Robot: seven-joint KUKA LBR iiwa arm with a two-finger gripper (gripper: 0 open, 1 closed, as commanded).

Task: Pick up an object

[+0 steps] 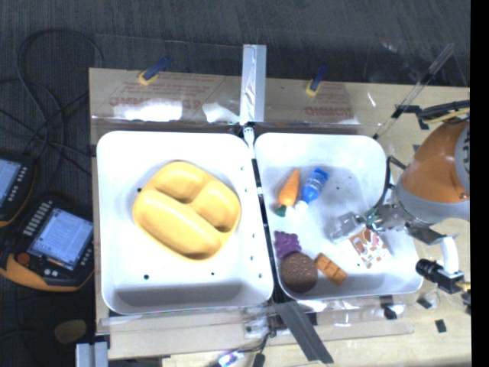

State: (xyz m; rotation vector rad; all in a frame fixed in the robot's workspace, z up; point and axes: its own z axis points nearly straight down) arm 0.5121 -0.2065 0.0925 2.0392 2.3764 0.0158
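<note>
Pincer (359, 224) low in the right bin (359, 145), grip state unclear, beside a small white packet (367, 247), carrot (288, 189) further left

The right bin (336, 145) holds a small carrot (288, 189) standing on a slant at its ten o'clock, with a blue-capped white bottle (312, 186) just beside it. A purple grape cluster (286, 243), a brown round cookie (298, 271) and an orange waffle piece (330, 268) lie close together near seven and six o'clock, and a red-and-white packet (367, 247) lies tilted at four o'clock. In the left bin (114, 205), a large yellow bread-like lump (186, 209) lies at the centre.
</note>
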